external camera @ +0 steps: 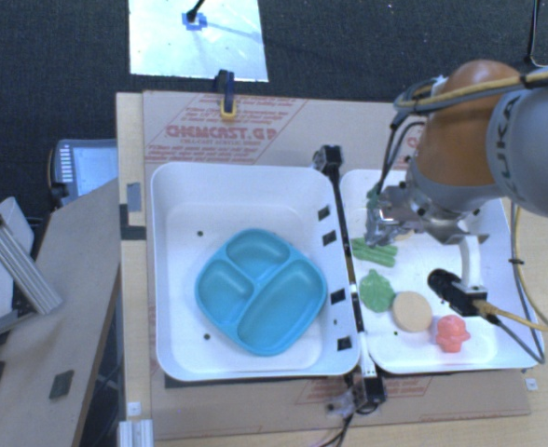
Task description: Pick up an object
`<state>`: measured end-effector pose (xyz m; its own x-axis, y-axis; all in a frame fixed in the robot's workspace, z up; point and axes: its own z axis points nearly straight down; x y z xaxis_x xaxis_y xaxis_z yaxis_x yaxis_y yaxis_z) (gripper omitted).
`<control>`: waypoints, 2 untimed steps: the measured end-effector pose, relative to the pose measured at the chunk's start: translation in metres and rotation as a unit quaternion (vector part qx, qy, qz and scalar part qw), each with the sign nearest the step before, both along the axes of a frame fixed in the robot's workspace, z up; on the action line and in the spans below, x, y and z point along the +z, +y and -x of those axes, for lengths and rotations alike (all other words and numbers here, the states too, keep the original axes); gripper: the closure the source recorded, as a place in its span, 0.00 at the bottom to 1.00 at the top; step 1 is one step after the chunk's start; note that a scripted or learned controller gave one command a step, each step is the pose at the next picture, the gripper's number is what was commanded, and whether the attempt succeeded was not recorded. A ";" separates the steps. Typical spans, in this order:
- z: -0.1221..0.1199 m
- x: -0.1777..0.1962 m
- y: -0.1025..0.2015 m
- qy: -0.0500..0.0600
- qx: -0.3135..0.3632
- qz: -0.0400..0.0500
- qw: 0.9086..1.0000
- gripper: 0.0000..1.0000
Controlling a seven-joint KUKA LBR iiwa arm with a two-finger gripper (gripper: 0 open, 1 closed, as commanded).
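Observation:
My gripper [382,223] hangs low in the right bin [503,354], near its left wall. Directly under it lies a long green piece [376,250], partly covered by the gripper. I cannot see whether anything is between the fingers. Nearer the front of that bin sit a green leafy toy [376,292], a tan round disc [411,312] and a small red toy [451,333], all apart from the gripper.
The left bin [167,250] holds a blue divided plate [260,290]. A black-clipped divider [341,250] separates the two bins. The grey arm with its orange band [465,128] covers the back of the right bin.

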<state>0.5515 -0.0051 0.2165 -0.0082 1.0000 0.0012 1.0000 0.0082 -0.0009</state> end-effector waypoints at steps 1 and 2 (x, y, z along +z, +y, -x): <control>0.014 -0.008 0.052 0.000 0.000 0.000 1.000 1.00; 0.032 -0.003 0.112 0.000 0.000 0.000 1.000 1.00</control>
<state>0.5196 0.1067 0.2130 -0.0090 1.0000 0.0016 1.0000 0.0090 -0.0009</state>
